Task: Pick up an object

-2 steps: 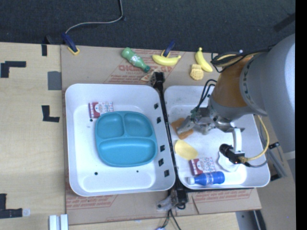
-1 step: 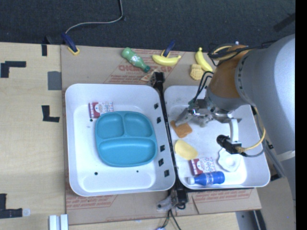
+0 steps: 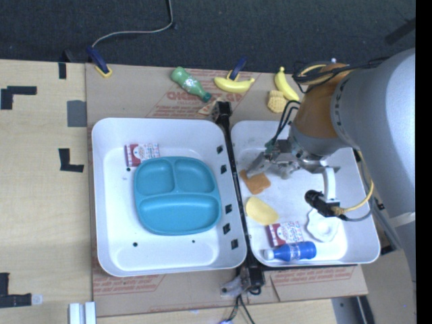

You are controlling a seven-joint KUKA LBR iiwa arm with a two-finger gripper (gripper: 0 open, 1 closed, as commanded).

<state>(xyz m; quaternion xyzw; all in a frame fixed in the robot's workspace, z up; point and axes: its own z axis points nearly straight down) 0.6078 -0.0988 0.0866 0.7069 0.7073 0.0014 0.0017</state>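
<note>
Grey arm [image 3: 368, 106] with orange band enters from right of frame, pincer [image 3: 262, 165] low over right white bin [image 3: 364, 248], just above flat orange-brown piece [image 3: 256, 182]. Below it: yellow rounded piece [image 3: 261, 211], red-white small carton [image 3: 285, 233], blue plastic bottle [image 3: 290, 252], white rounded object [image 3: 322, 227]. Left white bin [image 3: 108, 201] holds blue divided plate [image 3: 177, 194], second red-white carton [image 3: 141, 154]. On worktop [image 3: 40, 181] above bins: green bottle [image 3: 190, 84], two yellow bananas [image 3: 233, 83].

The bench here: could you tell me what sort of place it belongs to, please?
Probably a robot lab set up for grasping trials: two white bins side by side, toy food such as a banana, and an arm reaching in.
</note>
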